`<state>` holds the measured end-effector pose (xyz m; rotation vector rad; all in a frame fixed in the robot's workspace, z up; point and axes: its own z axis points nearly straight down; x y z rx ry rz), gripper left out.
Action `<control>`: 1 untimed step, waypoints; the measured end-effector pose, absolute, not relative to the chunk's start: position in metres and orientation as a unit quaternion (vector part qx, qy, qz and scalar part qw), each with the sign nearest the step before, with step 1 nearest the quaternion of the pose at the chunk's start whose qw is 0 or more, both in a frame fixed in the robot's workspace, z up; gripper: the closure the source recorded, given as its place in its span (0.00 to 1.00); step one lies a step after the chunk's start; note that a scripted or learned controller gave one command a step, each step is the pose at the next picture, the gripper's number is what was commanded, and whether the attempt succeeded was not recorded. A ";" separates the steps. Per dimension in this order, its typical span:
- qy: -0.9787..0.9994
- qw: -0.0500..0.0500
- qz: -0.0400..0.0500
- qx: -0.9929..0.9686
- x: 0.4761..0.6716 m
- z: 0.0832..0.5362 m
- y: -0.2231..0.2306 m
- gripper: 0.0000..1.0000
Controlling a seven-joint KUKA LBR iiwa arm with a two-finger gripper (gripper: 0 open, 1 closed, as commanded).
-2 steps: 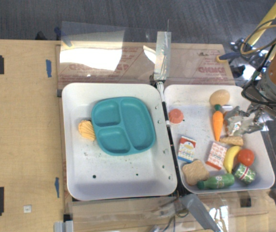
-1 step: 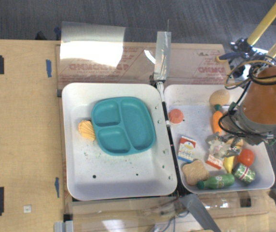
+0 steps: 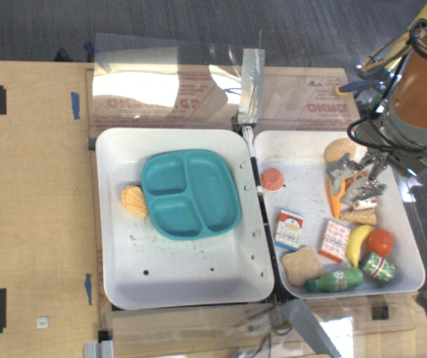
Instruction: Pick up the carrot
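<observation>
Teal tray (image 3: 191, 194) lies in the left bin (image 3: 116, 274); shell (image 3: 133, 199) touches its left edge; banana (image 3: 357, 244) far right.

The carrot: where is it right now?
The carrot lies in the right bin, upper right part, just left of the claw, above the red-and-white box.

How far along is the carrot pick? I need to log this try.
Done: the gripper has reached the right bin, directly over the carrot. In hand: closing in on it; a grasp cannot be confirmed, since the carrot lies on the bin floor. Left: grip and lift.
</observation>
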<state>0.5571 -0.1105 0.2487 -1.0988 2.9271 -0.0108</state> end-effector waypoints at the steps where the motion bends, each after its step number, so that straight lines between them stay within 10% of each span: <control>1: 0.936 -0.004 0.005 -0.353 0.487 0.113 -0.108 1.00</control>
